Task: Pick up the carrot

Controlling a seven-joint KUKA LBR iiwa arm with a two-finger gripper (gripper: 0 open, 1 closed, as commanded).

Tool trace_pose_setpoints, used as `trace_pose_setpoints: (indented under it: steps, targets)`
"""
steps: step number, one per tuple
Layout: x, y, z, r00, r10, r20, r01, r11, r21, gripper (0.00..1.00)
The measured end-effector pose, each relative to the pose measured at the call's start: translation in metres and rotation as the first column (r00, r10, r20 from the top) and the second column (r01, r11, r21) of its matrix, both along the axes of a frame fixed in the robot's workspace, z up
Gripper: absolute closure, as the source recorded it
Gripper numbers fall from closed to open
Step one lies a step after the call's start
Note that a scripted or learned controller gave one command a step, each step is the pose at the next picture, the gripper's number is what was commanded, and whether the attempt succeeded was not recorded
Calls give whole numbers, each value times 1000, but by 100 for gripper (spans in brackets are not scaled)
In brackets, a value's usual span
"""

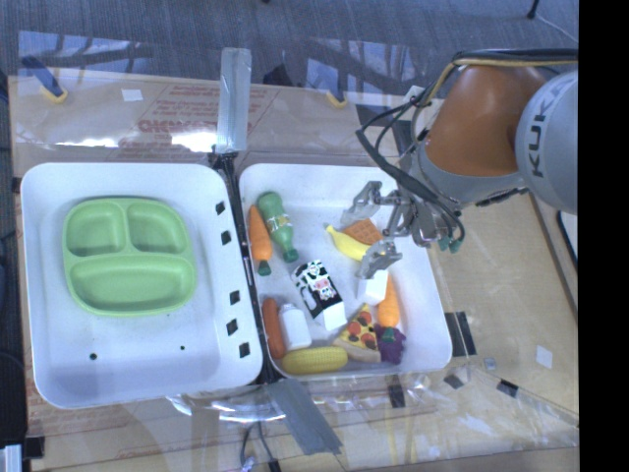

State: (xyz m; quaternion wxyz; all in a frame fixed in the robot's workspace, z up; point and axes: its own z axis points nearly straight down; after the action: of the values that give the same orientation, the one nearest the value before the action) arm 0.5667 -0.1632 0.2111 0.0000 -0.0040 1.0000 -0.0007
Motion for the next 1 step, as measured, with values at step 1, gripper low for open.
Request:
trace_pose_setpoints:
  steps: [1]
  targets:
    - [-15,-47,-108,983,182,-2,-182,983,3,0]
